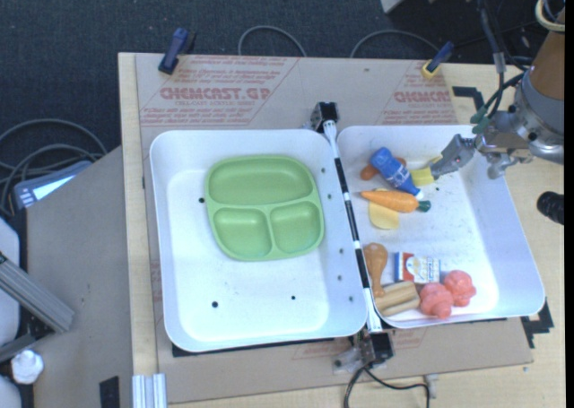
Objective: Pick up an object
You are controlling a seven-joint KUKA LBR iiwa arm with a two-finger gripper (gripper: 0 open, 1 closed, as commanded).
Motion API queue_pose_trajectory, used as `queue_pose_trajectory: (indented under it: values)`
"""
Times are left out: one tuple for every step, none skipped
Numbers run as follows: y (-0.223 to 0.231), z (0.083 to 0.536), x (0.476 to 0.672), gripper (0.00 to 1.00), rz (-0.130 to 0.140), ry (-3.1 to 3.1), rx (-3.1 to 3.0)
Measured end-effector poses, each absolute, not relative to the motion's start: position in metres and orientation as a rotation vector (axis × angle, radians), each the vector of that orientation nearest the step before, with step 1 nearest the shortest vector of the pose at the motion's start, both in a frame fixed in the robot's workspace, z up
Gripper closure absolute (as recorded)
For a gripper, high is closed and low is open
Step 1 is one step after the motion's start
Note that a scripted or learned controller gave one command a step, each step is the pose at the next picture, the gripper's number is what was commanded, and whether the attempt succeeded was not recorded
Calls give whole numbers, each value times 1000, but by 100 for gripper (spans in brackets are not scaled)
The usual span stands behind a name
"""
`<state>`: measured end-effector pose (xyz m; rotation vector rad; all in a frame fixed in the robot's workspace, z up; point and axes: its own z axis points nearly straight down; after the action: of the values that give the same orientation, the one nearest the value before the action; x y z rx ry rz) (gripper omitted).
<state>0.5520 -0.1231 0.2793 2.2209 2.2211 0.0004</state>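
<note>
The grey two-finger gripper [448, 160] is hanging over the upper part of the right-hand shallow white plastic bin [502, 218]. The blue plastic bottle [392, 169] is lying just beside it at nine o'clock, its long axis running from ten to four o'clock. Beneath it the orange toy carrot [391, 201] is lying nearly crosswise. Whether the fingers are parted or closed I cannot tell; nothing seems held.

Open floor along the right bin [502, 245]'s far side (toys [395, 191] crowding the divider).
</note>
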Motion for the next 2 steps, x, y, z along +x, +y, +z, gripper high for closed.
queue_pose_trajectory:
  values:
    - [-123, 144, 588, 0, -2, 2222, 2224]
    - [-113, 85, 587, 0, 0, 2221, 2222]
